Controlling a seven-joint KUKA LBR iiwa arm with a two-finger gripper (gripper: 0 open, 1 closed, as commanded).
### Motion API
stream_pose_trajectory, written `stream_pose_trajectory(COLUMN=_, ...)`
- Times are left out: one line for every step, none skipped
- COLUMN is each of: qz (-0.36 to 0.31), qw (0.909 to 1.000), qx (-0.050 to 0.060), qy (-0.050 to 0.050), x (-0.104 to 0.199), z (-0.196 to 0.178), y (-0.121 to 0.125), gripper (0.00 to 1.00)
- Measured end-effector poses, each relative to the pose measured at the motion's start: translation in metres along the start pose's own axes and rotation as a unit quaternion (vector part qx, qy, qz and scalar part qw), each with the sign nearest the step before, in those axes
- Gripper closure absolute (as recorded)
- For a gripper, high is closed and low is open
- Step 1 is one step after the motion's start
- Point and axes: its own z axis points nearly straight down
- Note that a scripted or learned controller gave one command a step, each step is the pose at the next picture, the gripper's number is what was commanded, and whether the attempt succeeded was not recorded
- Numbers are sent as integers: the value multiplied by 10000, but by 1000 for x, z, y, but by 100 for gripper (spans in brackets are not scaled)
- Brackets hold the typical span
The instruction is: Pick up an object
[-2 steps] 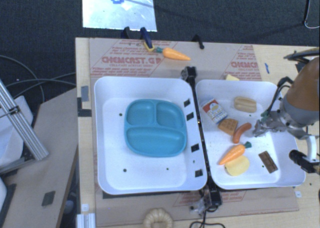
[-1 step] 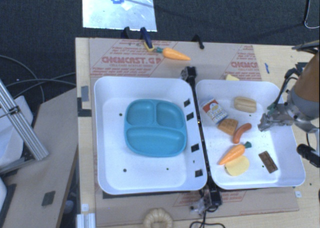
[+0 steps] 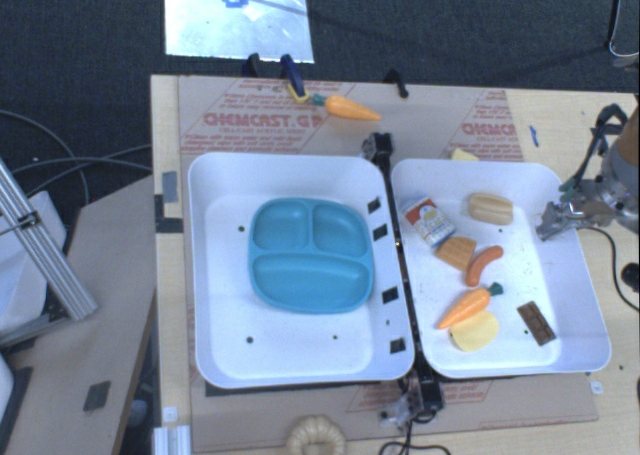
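Note:
The right bin (image 3: 575, 273) holds several toy foods: a small red and white carton (image 3: 428, 221), a tan bread roll (image 3: 490, 208), an orange cracker (image 3: 457, 251), a sausage (image 3: 484, 264), a carrot (image 3: 466, 308), a yellow slice (image 3: 474, 332) and a brown chocolate bar (image 3: 536, 323). My gripper (image 3: 558, 218) hangs over the right bin's right rim, to the right of the bread roll and apart from every item. Nothing shows in its grasp.
The left bin (image 3: 225, 193) holds a blue divided plate (image 3: 310, 253). A second carrot (image 3: 346, 108) lies on the board behind the bins, and a yellow piece (image 3: 463, 154) sits just behind the right bin. A beige ring (image 3: 315, 436) lies at the front edge.

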Motion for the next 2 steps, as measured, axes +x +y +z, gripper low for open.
stream_pose_trajectory(qz=-3, qw=10000, qx=9, qy=4, x=0, z=-23, y=1, gripper=100)
stream_pose_trajectory(qz=-22, qw=10000, qx=31, qy=17, x=50, z=-13, y=1, gripper=100)
